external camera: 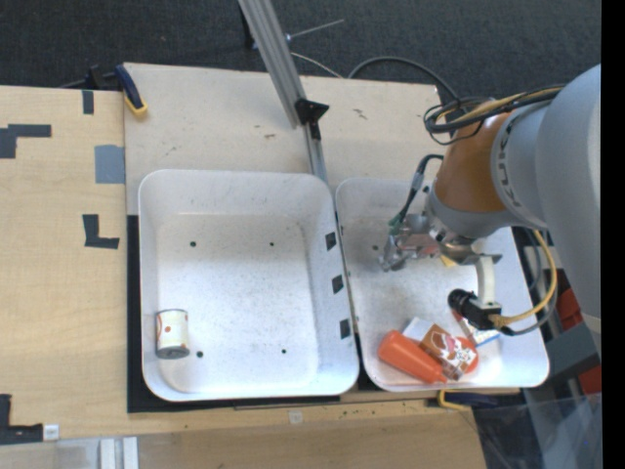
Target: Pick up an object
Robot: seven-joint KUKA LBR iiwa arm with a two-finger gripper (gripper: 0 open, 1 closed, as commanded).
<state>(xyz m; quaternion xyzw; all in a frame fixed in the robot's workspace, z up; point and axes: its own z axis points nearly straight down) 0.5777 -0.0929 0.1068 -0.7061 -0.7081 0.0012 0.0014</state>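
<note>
camera view: fixed above bench | faces down at a slant | frames both white bins [146,195] side by side | arm [547,154] enters from right | medium range

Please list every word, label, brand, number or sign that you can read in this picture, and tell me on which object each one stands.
No text can be read here.
Small can in the left bin: its label has a red mark, too small to read.
Brown and red packet in the right bin: print too blurred to read.
Orange carrot-shaped object: no print visible.
</note>
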